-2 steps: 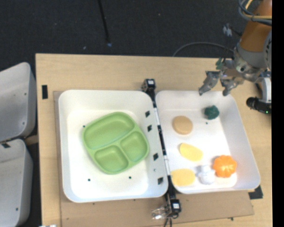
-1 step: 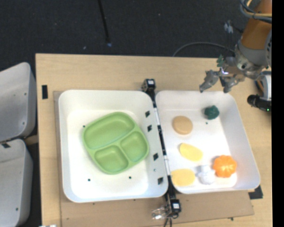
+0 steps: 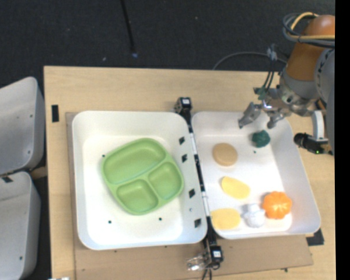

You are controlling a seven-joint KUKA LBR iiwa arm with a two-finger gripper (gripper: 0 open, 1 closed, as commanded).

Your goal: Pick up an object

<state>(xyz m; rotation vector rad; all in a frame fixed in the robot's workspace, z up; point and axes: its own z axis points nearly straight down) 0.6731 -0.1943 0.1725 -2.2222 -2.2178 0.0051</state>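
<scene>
My gripper [image 3: 260,118] hangs over the far side of the right bin [image 3: 291,150], its two fingers spread apart with nothing between them. A small dark green object [image 3: 260,137] lies just below and in front of the fingers. Further forward in the same bin are a tan round cookie-like disc [image 3: 225,154], a yellow oval piece [image 3: 235,187], another yellow piece [image 3: 226,218], a small white object [image 3: 254,214] and an orange fruit-like object [image 3: 277,205].
The left bin [image 3: 84,156] holds a green divided plate [image 3: 142,175] with three compartments. A divider with black clips [image 3: 193,168] separates the bins. Cables run behind the arm at the upper right. White chair parts stand at the left edge.
</scene>
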